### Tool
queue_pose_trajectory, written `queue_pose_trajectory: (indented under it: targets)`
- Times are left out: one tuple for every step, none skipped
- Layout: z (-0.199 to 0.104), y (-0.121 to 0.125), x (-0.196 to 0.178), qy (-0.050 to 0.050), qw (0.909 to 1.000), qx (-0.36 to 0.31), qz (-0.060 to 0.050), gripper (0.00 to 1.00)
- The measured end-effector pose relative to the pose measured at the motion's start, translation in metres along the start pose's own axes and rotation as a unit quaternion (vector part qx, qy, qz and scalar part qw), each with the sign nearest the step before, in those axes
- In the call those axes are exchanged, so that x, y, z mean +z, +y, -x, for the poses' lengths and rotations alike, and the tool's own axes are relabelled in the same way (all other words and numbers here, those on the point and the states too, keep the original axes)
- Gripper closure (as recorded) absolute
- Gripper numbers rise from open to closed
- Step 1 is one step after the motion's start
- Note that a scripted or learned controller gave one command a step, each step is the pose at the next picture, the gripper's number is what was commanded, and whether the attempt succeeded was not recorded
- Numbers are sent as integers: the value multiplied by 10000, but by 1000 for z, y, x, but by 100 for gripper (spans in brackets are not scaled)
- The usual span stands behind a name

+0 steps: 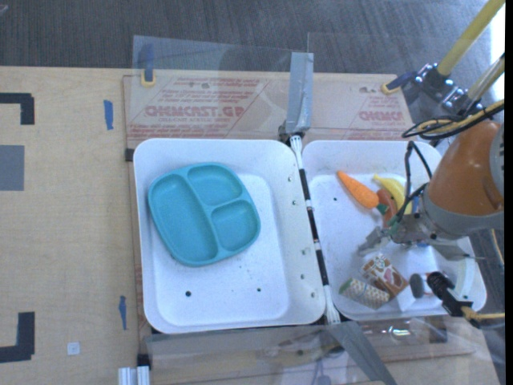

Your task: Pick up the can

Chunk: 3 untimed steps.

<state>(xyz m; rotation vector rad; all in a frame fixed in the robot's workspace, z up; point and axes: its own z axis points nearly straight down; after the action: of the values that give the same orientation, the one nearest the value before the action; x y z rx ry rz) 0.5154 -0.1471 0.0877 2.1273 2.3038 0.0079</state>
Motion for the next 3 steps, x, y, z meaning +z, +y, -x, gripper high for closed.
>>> queue_pose_trajectory:
  targets:
    - [31,54,-9,83,9953,968,-59,0]
    - [53,-28,-53,7,9979,644,-45,0]
    - [60,-39,0,20,9996,-271,-21,0]
